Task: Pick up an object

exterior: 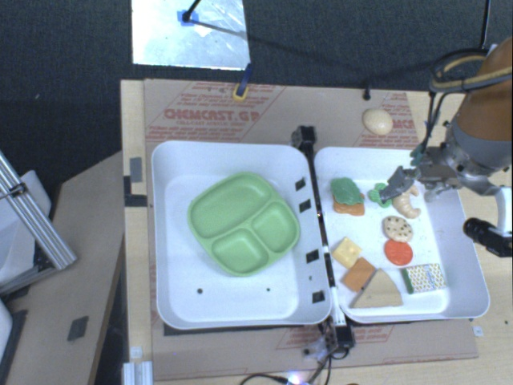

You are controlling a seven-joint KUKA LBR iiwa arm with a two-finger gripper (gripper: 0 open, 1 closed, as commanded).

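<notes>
The right bin (469, 251) holds several toy foods. Among them are a green-topped piece (347, 193), a small green piece (377, 192), a beige curved piece (408, 206), a speckled cookie (397, 228) and a red round (398, 253). Closer to the front lie a yellow cube (347, 252), an orange wedge (358, 275), a tan triangle (377, 293) and a patterned block (425, 277). My gripper (397, 184) hangs low over the bin's back part, just above the small green piece and the beige piece. I see nothing held in it.
A green divided plate (243, 223) lies in the left bin (172, 239). A beige egg-shaped object (377, 120) rests on the cardboard behind the right bin. A black divider with clips (317, 215) runs between the bins. The arm (481, 119) fills the right rear.
</notes>
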